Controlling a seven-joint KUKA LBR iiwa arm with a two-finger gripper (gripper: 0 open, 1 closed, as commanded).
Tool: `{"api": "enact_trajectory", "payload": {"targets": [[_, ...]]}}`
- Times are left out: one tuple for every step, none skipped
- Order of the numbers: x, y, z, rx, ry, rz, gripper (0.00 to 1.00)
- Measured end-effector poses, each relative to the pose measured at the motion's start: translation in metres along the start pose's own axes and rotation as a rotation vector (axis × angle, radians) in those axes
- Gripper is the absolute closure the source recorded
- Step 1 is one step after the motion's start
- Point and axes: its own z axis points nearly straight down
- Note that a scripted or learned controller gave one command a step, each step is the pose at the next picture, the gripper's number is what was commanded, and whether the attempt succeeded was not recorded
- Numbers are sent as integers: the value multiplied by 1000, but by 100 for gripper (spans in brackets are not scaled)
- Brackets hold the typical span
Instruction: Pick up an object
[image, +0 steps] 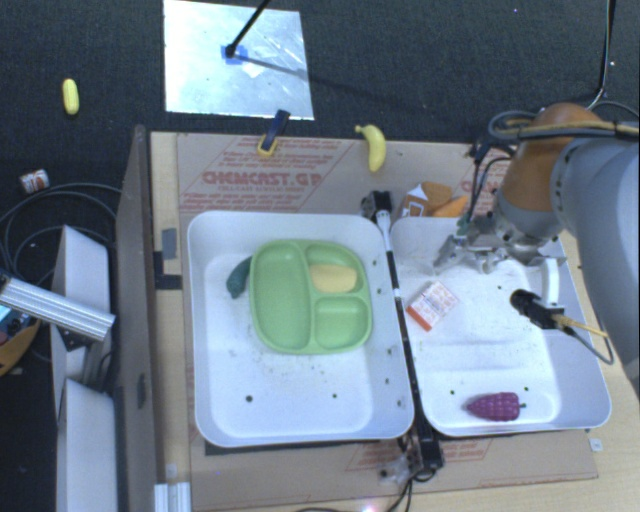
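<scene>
Nothing sits in the hand (470, 250), fingers splayed apart. Risk: it closes on bare bin (560, 400) floor, missing the packet (432, 304) nearby.

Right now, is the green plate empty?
No. The green plate holds a yellow thing in one compartment.

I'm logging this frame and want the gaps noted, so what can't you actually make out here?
- Claw, camera view: small and blurred under the wrist, so open or shut is unclear.
- Dark green item: partly hidden behind the green tray; its identity is unclear.
- Orange object behind the right bin: partly covered by the arm.
- Small packet: print too small to read.
</scene>
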Motion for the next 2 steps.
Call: {"api": "enact_trajectory", "payload": {"targets": [[23, 16, -1, -3, 2, -8, 0], [45, 15, 0, -1, 1, -8, 0]]}}
